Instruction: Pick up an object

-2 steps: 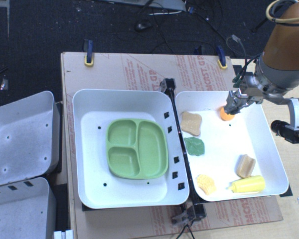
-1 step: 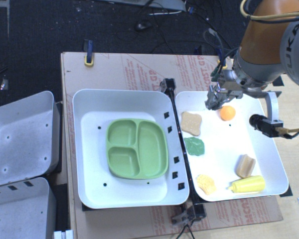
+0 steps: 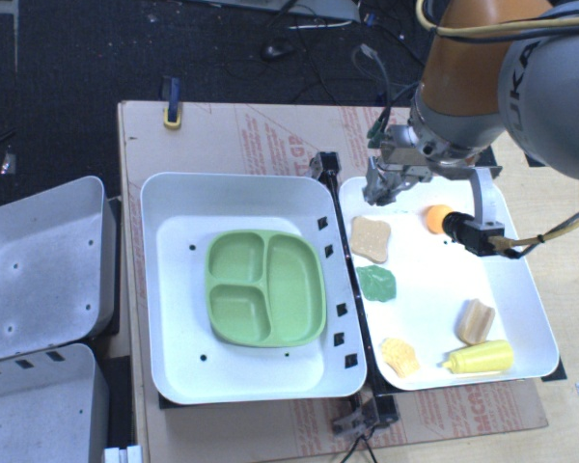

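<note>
Pincer (image 3: 379, 195) low over right bin (image 3: 521, 287), seemingly just above toast (image 3: 371, 238)

A green divided tray (image 3: 266, 288) lies in the middle of the left white bin (image 3: 164, 258). Beyond that bin, on the worktop (image 3: 241, 133), sits what may be a small yellow-and-blue clip (image 3: 174, 110). Left of it stand two more white bins (image 3: 39, 258), off the worktop.

Claw (image 3: 380, 194) above toast slice (image 3: 371, 238), right bin (image 3: 531, 287)
</note>
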Robot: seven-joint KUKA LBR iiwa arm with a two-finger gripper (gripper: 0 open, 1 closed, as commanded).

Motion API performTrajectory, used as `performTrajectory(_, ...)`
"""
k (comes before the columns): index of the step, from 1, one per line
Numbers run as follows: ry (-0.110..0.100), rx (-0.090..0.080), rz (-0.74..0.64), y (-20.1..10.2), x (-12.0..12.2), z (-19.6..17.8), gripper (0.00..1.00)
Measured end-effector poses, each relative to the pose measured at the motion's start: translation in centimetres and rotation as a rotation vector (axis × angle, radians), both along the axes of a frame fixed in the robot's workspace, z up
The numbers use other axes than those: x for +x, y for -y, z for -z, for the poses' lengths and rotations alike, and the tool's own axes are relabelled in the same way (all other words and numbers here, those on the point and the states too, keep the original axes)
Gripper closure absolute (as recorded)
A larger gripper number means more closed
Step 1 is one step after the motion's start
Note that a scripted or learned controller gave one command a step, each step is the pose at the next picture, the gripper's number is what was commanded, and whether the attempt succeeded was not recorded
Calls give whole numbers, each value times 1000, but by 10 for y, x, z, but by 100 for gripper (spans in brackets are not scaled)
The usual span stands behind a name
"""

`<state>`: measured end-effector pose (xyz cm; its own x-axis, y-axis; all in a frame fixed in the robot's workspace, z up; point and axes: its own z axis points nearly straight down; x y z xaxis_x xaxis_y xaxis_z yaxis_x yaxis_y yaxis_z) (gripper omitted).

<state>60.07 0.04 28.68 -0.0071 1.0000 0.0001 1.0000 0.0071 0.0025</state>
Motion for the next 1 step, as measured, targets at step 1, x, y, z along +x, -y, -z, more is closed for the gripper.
performTrajectory(1, -1, 0, 0, -56, 19, 19, 100)
